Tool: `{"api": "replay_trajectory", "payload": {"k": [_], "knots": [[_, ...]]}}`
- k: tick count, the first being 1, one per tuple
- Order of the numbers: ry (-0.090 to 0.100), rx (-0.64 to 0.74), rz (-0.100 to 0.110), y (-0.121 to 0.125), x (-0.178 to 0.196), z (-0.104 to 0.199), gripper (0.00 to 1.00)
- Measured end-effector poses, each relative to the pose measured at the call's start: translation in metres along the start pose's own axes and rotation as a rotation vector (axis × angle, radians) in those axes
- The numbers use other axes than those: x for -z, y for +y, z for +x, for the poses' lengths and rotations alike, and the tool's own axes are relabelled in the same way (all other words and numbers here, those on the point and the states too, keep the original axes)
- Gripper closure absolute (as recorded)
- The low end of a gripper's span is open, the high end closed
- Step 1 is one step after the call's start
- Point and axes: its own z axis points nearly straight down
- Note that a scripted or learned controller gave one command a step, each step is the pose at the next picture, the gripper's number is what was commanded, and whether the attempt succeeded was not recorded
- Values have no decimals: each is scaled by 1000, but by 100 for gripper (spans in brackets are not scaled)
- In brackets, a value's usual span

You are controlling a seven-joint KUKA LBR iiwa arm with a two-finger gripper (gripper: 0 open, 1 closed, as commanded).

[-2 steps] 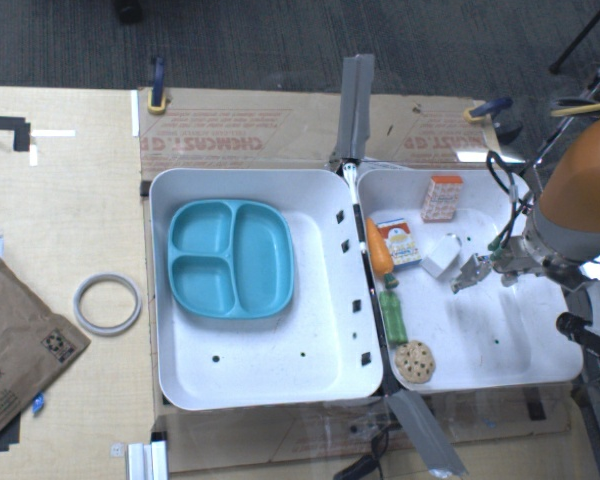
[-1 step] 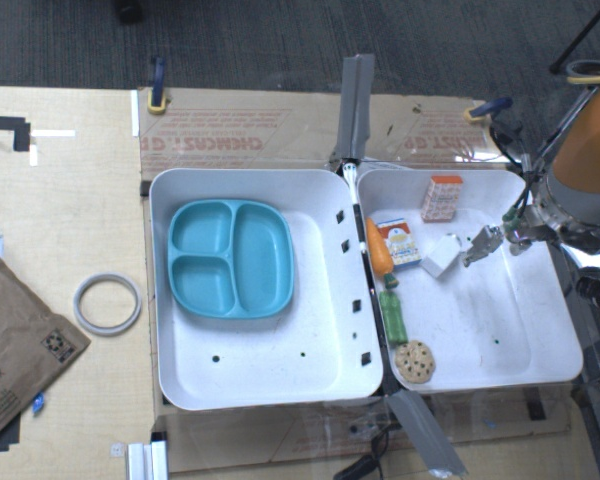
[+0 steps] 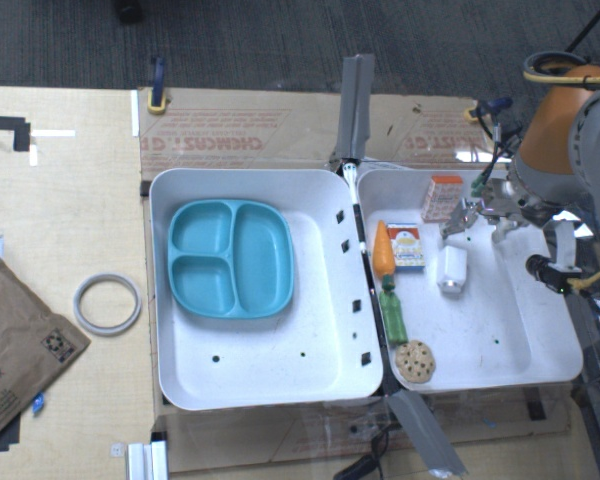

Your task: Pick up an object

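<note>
Tape roll (image 3: 107, 302), perhaps cardboard (image 3: 20, 343) nearby

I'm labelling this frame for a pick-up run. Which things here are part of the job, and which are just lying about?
Part of the job:
gripper
carrot
cookie
green bottle
small carton
white bottle
red packet

Just lying about:
blue tray
tape ring
cardboard box

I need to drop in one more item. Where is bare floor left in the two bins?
Left white bin: free along its near side and right of the blue divided plate. Right white bin: bare near-right floor. Crowded along its left wall: orange carrot, green bottle, cookie; gripper behind.
</note>
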Motion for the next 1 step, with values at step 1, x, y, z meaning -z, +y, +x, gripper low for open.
{"api": "replay_trajectory", "payload": {"k": [1], "knots": [[0,-227,2,29,45,31,0]]}}
